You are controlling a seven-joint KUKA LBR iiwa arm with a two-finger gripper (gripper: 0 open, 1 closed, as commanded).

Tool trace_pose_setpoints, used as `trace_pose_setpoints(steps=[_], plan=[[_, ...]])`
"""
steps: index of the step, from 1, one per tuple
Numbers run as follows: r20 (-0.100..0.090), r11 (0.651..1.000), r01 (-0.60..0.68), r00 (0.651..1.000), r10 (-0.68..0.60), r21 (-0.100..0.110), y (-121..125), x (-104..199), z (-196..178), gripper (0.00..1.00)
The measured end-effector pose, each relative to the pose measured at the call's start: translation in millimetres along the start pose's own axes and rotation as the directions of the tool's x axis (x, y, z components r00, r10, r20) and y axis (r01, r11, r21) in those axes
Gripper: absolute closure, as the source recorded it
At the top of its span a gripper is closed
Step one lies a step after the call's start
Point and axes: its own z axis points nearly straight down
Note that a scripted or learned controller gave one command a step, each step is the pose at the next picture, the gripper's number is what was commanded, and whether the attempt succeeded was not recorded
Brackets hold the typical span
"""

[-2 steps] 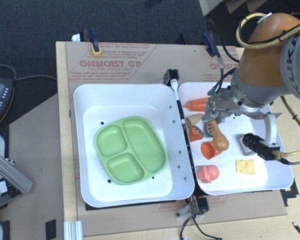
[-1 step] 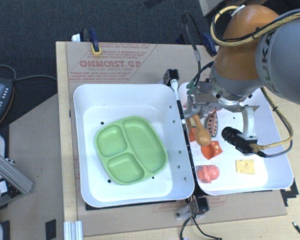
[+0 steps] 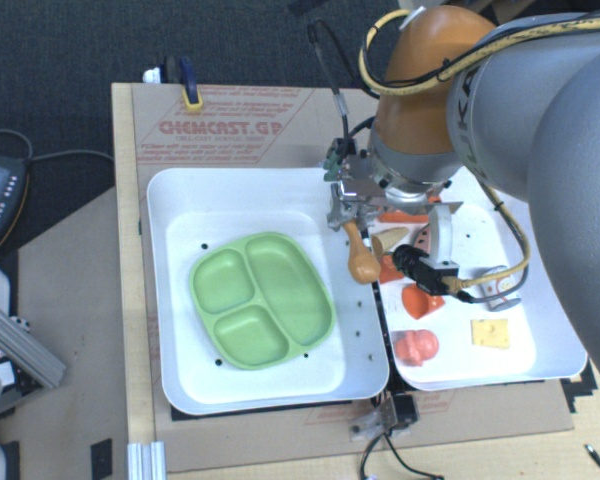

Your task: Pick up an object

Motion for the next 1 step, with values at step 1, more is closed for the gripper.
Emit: trace_pose_setpoints(steps=[1], plan=[[0.0,1.0,-0.003,1.0,0.003,-0.001,17.0,18.2,3.6,1.0]])
